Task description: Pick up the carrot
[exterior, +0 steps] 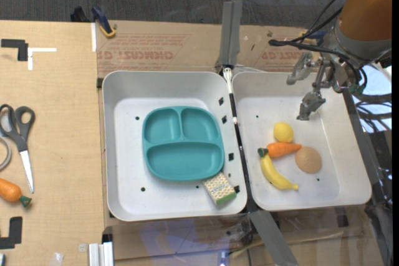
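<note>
The carrot (283, 149) is lying on the floor of the right bin (349, 193), pointing its orange tip toward the bin's right wall and its green stub toward the divider between the two bins. A lemon (283, 131) is sitting just behind the carrot, touching or nearly touching it, a banana (276, 174) is curving away just in front of the carrot with its upper end meeting the carrot's green stub, and a tan egg-shaped thing (308, 160) is resting just beside the carrot's tip. The end effector (310, 103) is hanging above the bin floor behind the carrot and slightly to its right, well apart from it, with nothing between its fingers; the fingers are reading as one close metal cluster, so how far they are parted cannot be told. The grey arm with its orange band (368, 0) is reaching in from beyond the carrot's right. To the carrot's left, past the divider, the left bin (118, 152) is holding a teal divided plate (182, 142) and a patterned sponge (221, 189) touching the plate's near corner. Far to the carrot's left, on the tabletop (50, 134), scissors (19, 140) and a second carrot-like toy (11, 191) are lying.
</note>
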{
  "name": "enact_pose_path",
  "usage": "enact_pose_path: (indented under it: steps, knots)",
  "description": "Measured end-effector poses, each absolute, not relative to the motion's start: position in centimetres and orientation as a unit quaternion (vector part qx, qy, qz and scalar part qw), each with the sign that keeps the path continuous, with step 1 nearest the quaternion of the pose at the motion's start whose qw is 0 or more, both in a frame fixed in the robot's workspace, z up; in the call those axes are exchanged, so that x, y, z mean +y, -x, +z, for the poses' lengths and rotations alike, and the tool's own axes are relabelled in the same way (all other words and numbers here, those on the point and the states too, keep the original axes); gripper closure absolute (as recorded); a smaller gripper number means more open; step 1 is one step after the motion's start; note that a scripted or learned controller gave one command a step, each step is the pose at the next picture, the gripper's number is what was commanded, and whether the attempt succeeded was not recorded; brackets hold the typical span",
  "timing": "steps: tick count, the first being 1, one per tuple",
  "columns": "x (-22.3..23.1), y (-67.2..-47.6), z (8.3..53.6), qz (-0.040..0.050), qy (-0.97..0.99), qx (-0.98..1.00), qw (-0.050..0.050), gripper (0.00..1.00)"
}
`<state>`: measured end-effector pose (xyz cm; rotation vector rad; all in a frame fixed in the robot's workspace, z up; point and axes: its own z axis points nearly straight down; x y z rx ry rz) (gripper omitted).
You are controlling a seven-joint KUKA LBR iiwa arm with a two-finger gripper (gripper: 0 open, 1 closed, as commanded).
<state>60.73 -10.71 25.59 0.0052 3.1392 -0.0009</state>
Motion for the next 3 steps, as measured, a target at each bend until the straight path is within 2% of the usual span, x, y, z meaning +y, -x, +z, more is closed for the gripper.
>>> enact_pose_path:
  steps: [1,2,3]
  knots:
    - [-9.4,-60.4,10.4,-0.0001,0.003,1.0,0.001,0.0]
    - [-13.4,-53.5,9.7,-0.0001,-0.007,1.0,0.001,0.0]
    - [-13.3,-53.6,10.7,-0.0007,-0.005,1.0,0.003,1.0]
